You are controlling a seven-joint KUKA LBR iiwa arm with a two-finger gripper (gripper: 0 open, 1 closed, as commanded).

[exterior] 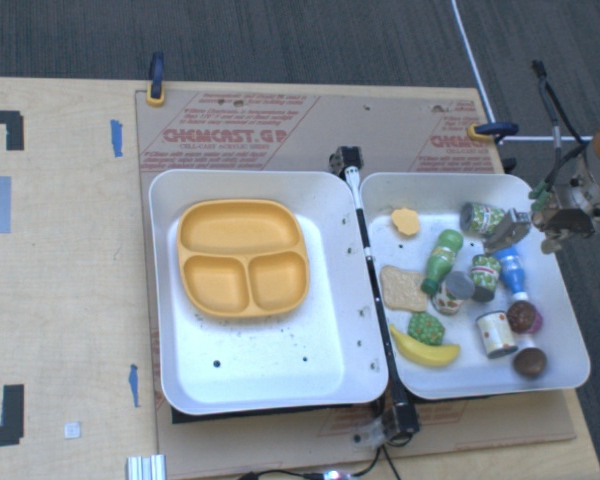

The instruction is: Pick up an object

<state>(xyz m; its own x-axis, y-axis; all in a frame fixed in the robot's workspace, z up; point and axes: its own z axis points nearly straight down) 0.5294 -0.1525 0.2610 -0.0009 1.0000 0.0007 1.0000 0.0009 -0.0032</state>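
The right bin holds several small items: a yellow banana, a green bottle, a slice of toast, a green broccoli piece, a small white can, a blue-and-white bottle, a greenish can and a yellow chip. My gripper hangs at the bin's upper right corner, just right of the greenish can and above the blue bottle. I see nothing held in it.
The left bin holds a yellow three-part plate. A brown ball and a dark red ball lie near the right bin's right wall. A black divider clamp sits between the bins at the back.
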